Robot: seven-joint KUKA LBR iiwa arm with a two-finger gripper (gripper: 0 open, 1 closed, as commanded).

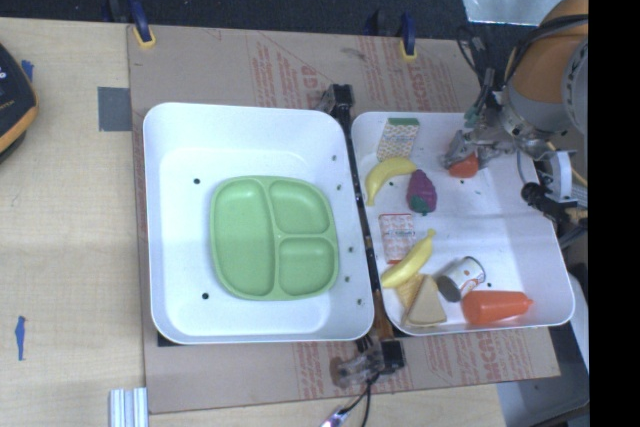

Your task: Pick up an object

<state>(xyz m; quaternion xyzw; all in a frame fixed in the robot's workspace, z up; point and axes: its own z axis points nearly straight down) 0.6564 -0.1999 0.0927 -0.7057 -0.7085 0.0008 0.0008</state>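
Reaching arm: came in from the right and hung over the right bin's far right corner, grey with its orange band showing.
Left bin (160, 215): held a green divided plate (272, 237) near its middle (three compartments, all bare).
Right bin (530, 235): carried every loose thing, most of it along the left edge and the near edge.
Carrot-like orange piece (497, 306): lay at the near right corner, long axis running left to right.
Two bananas: one (388, 176) near the far left corner, one (410, 260) midway down the left edge.
Purple piece (422, 191): sat just beside the upper banana.
Small red object (463, 166): lay near the far edge of the right bin, directly beneath the claw and apparently touching it.
Claw (467, 153): its fingers seemed to straddle the red object, but whether they were spread or pressed together I could not tell.
Key relation: target was straight below, so the coming move likely needed a squeeze and a lift, no sideways travel.
Writing: two printed cards, one (400, 134) at the far left corner and one (397, 233) between the bananas, too small to read; faint red lettering on the cardboard (250, 55) underneath, also illegible.
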